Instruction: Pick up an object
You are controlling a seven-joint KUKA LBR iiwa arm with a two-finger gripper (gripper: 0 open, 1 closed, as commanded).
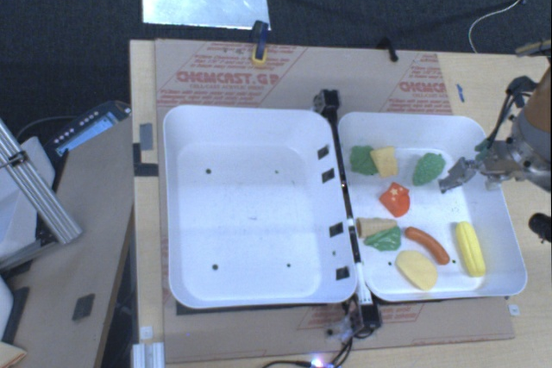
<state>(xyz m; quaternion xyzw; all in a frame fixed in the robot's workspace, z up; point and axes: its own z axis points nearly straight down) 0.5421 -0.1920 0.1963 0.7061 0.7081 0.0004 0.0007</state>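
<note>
1. Two white bins side by side on the bench (147,211) – left bin (250,211), right bin (496,185).
2. Jaws (455,177) over the right bin's upper right area, just beside a green leafy piece (429,168); open or closed – cannot tell.
3. Scattered in the right bin (all apart from the jaws): red piece (395,200), sausage (428,245), corn cob (469,248), yellow potato-like piece (417,270).

Arm (536,142) cut off by the right edge past the wrist, pincer (454,177) too small and blurred to judge, tan piece (376,227) partly tucked under a green leafy one (384,240) in the right bin (500,271).
</note>
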